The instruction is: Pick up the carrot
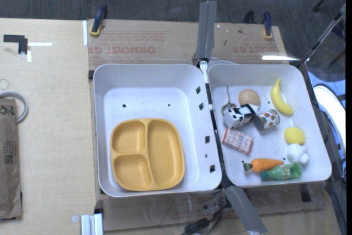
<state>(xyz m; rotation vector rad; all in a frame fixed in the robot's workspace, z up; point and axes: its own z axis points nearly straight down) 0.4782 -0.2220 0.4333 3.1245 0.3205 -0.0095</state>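
Observation:
The carrot is orange with a green tip and lies flat near the front edge of the right bin. A green bottle lies right against its front side, and a white toy sits just to its right.
In the right bin there are also a banana, a lemon, a small can, a black-and-white cow toy, a tan round object and a pink box. The left bin holds a yellow divided plate.

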